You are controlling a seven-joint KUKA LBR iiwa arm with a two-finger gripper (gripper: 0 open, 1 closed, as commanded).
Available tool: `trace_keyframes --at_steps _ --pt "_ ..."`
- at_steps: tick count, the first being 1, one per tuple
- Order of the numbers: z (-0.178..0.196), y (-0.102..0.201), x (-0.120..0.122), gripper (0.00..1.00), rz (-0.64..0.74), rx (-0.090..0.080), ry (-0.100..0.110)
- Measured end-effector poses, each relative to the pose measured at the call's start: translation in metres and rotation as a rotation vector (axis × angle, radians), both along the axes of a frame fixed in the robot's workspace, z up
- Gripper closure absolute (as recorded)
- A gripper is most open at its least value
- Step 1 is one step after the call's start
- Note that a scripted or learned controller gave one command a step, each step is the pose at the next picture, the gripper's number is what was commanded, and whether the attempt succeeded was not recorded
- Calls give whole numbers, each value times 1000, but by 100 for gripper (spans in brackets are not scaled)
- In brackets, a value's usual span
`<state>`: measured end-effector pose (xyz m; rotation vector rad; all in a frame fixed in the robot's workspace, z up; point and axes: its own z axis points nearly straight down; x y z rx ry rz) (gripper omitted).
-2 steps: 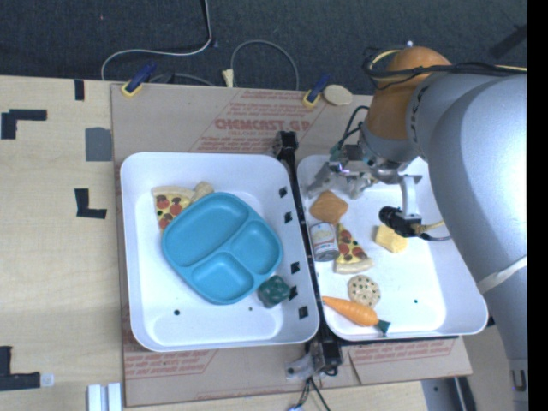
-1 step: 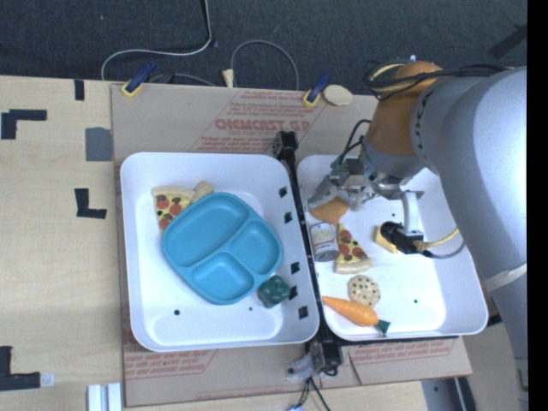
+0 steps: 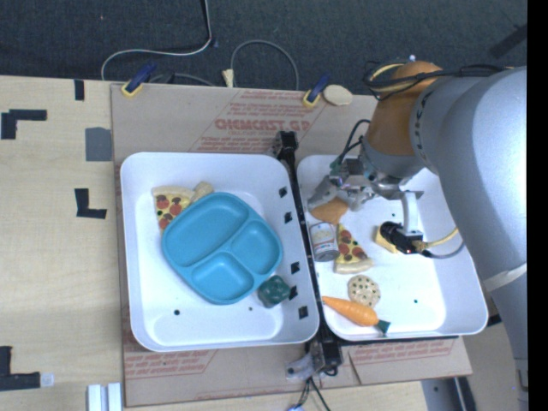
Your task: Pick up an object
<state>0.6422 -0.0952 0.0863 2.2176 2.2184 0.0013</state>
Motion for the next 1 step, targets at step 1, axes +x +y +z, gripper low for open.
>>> trace_keyframes --at_steps 1 --pt "-1 -1 25 0 2 1 8"
